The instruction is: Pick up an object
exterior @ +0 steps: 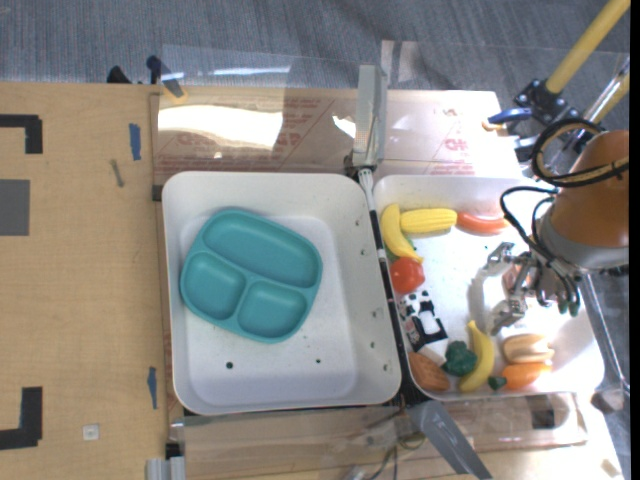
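Camera view is showing the end effector [512, 293] hovering over the right bin [590, 368], its grip state unreadable, nothing lifted yet.

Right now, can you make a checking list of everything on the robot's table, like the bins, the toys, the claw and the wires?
Surface: two shallow white bins side by side, left bin and right bin.
Job's things: toy food in the right bin: corn cob, two bananas, tomato, broccoli, bread roll, two carrots, orange piece, black and white toy.
Clutter: teal divided plate in the left bin.
Grippers: gripper low over the right bin's right side; open or shut cannot be told.
Cables: black cables looping by the wrist.
Surroundings: cardboard sheet left of the bins, clear plastic wall behind them.
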You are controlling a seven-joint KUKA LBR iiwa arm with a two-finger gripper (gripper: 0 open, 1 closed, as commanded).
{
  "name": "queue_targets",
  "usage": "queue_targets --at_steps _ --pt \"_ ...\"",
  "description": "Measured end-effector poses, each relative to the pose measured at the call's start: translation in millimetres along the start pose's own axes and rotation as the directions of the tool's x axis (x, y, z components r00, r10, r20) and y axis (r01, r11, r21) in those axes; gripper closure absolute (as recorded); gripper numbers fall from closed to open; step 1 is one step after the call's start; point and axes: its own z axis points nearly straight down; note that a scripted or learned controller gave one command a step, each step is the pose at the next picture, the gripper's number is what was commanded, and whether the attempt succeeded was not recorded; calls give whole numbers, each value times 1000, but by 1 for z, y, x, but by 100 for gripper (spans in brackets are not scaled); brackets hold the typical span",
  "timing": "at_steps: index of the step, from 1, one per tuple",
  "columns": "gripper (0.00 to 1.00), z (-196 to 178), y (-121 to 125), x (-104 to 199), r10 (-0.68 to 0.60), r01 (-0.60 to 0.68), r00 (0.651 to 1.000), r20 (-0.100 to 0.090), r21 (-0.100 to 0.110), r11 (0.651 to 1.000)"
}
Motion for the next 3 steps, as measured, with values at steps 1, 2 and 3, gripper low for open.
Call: queue_targets --at_steps 1,2,3 --pt "0 2 -29 -109 103 -103 995 -16 4 995" --pt "0 1 -33 -61 211 -211 977 -2 1 977" --pt "0 0 -14 -4 234 -234 972 -1 1 972"
